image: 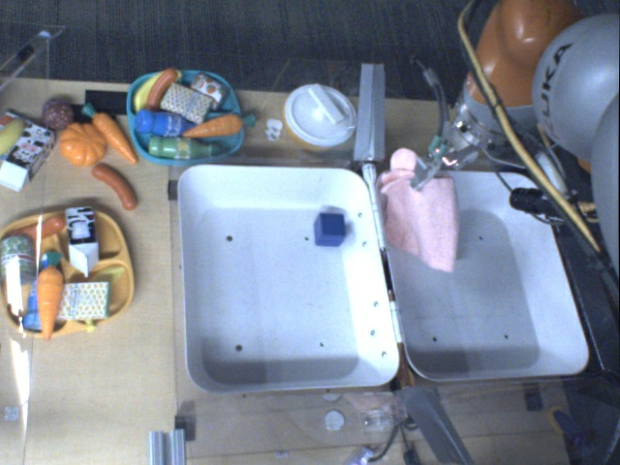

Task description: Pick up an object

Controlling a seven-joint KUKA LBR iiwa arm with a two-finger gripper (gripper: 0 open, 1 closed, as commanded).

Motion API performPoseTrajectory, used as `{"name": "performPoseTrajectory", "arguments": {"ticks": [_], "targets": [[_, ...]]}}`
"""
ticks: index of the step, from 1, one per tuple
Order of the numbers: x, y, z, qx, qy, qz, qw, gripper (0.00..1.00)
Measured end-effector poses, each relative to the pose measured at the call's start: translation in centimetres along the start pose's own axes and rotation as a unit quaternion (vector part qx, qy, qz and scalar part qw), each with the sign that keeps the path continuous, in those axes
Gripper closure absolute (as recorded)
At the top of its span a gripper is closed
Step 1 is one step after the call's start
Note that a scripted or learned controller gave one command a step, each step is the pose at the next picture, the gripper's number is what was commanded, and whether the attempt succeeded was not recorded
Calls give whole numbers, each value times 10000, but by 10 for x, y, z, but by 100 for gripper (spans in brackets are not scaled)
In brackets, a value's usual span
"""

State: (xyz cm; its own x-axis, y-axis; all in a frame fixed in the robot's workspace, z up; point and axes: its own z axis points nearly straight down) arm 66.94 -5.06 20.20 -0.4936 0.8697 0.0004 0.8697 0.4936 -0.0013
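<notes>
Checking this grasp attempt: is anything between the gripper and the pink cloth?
Nothing visible. The gripper is right at the top of the cloth, which hangs from it over the right bin's left edge. The blue cube sits apart in the left bin.

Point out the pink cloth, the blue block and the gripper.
pink cloth (426, 223), camera view, middle of the hanging fabric.
blue block (330, 228), camera view, its top face.
gripper (431, 168), camera view, between its fingertips, pinching the cloth's top.
</notes>
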Motion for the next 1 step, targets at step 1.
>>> {"name": "performPoseTrajectory", "arguments": {"ticks": [1], "targets": [[2, -36, 11, -1, -1, -21, 10000, 100]]}}
